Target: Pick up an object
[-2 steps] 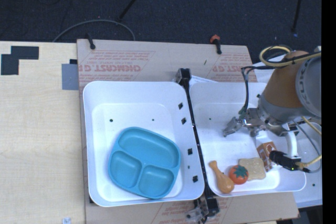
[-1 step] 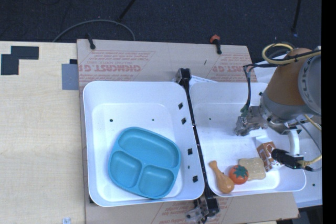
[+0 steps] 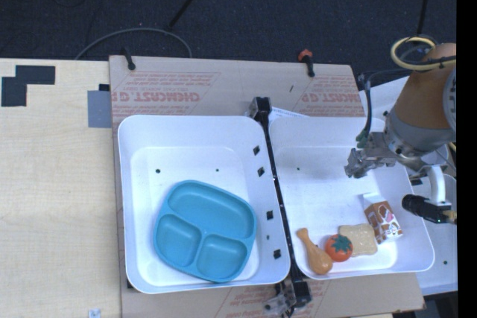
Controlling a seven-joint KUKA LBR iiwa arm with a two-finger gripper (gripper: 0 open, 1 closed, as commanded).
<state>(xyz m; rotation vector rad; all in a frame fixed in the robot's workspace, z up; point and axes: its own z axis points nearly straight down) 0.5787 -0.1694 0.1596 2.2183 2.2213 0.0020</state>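
Camera view: the gripper [image 3: 360, 162] is seen at the right of the frame, over the upper part of the right bin [image 3: 320, 132]. Whether it is open or shut cannot be told, because it is small and dark. Nothing is seen held in it. The things to be picked are found at the lower right of that bin: a toy chicken leg [image 3: 315, 252], a tomato [image 3: 339, 248], a slice of bread [image 3: 359, 239] and a small snack packet [image 3: 383, 220]. They lie close together, well apart from the gripper. The reach seems to be the step in hand; next, the gripper would need to be brought down over one toy. A blue plate [image 3: 204, 229] lies in the left bin [image 3: 149, 134]. The arm [image 3: 425, 104] is cut off at the right edge.
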